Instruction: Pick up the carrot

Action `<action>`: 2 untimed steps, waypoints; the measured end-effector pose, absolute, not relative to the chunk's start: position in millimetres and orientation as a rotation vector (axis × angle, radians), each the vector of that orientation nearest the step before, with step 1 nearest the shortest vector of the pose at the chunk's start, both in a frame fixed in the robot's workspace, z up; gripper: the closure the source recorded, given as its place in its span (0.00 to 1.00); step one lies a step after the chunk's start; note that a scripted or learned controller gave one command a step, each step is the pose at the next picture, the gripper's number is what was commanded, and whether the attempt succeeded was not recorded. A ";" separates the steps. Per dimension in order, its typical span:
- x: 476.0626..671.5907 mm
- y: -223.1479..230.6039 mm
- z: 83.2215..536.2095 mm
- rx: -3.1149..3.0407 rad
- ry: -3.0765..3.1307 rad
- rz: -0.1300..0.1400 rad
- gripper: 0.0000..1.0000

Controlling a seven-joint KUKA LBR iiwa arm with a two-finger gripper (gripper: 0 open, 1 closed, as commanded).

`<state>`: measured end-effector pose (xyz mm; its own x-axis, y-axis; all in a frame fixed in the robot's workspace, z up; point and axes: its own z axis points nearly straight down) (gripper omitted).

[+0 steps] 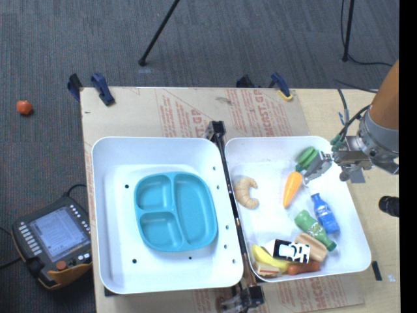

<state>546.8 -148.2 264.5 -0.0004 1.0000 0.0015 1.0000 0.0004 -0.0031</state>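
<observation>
Grey carpet behind, right bin [339,250], gripper [317,165] with fingers apart at the carrot [292,188]'s green top: best straddled squarely mid-body, clear of the croissant [247,192] left.

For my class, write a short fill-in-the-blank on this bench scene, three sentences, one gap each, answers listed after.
1. The orange toy carrot lies in the ____ white bin.
2. The turquoise plastic plate has ____ compartments.
3. The pale croissant-shaped toy lies to the ____ of the carrot in the camera view.

The grey arm's claw is near the carrot's green leafy end.

Missing words: right; three; left
</observation>
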 end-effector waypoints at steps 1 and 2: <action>628.2 -142.3 224.1 -2.248 -2.191 0.001 0.00; 633.6 -176.0 86.6 -2.122 -2.314 0.002 0.00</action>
